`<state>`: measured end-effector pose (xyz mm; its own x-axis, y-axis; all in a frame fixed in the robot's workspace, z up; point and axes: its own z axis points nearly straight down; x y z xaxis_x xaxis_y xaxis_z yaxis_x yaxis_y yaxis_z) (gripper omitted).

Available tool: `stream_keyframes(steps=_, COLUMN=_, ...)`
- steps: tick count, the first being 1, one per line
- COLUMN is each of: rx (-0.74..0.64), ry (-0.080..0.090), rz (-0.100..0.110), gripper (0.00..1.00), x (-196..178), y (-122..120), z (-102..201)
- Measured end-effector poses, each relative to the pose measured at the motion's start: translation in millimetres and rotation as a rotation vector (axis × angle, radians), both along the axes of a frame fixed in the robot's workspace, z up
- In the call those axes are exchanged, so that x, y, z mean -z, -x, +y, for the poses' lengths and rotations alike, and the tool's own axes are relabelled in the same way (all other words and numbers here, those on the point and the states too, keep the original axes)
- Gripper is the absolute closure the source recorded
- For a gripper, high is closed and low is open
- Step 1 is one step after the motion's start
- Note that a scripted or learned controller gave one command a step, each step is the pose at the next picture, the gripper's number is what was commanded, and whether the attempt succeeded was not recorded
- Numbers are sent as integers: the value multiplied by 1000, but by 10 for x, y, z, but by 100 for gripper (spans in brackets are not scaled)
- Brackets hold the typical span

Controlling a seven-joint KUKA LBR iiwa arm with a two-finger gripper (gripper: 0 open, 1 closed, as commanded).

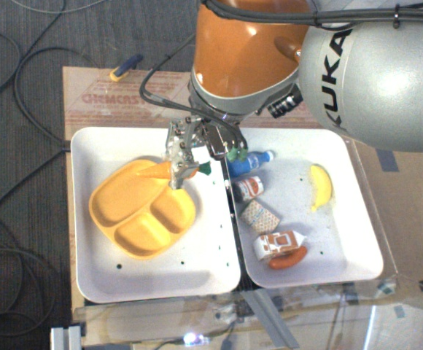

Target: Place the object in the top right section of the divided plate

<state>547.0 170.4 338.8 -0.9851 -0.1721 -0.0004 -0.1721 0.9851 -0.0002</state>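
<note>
Gripper [184,162] fingers are seen closed on an orange carrot [164,169], held over the upper right part of the yellow divided plate [142,208] in the left bin [95,283]. A bottle [246,161], a banana [321,185] and a sausage [288,259] are seen in the right bin [357,254].

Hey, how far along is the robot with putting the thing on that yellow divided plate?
Looks near the end. Done: the gripper is over the upper right edge of the yellow divided plate in the left bin. In hand: a small orange object sits at its fingertips, though a firm grasp is unclear. Left: releasing it into the top right section and withdrawing. Other items lie in the right bin.
</note>
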Motion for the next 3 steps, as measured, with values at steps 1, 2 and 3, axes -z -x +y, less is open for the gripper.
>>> stream_keyframes(steps=1, rx=154, ry=0, rz=5, gripper=100, x=781, y=559, z=144)
stream_keyframes(steps=2, rx=225, ry=1, rz=2, gripper=100, x=646, y=317, z=-448)
stream_keyframes(steps=3, rx=-239, ry=-1, rz=4, gripper=100, x=1199, y=367, z=-327)
